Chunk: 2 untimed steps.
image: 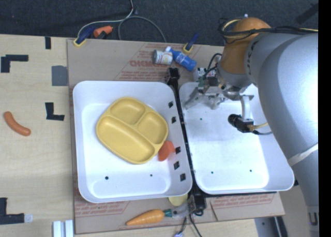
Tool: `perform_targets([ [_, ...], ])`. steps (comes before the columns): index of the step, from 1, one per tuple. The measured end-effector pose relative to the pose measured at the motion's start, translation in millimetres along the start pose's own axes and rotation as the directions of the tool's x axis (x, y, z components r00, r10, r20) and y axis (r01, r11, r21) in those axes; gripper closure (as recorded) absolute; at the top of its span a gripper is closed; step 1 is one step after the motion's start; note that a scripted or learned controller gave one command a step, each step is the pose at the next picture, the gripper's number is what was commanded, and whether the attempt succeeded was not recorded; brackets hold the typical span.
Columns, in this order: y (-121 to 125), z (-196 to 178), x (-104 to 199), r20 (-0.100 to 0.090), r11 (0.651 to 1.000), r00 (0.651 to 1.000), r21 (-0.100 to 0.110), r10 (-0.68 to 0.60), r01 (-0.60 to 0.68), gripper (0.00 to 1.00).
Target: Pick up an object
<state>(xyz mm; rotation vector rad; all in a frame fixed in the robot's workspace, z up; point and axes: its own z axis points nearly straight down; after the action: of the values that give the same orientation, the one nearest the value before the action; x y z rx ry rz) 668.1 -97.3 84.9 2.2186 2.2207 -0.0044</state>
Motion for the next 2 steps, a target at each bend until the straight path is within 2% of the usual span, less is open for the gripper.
perform_targets([
  [1,-27,-1,-2,-0.001,1.000,1.000,-0.003,0.000,0.000,0.00],
  [2,2,0,-3,-0.003,1.000,1.000,-0.002,-0.002,0.002,0.00],
])
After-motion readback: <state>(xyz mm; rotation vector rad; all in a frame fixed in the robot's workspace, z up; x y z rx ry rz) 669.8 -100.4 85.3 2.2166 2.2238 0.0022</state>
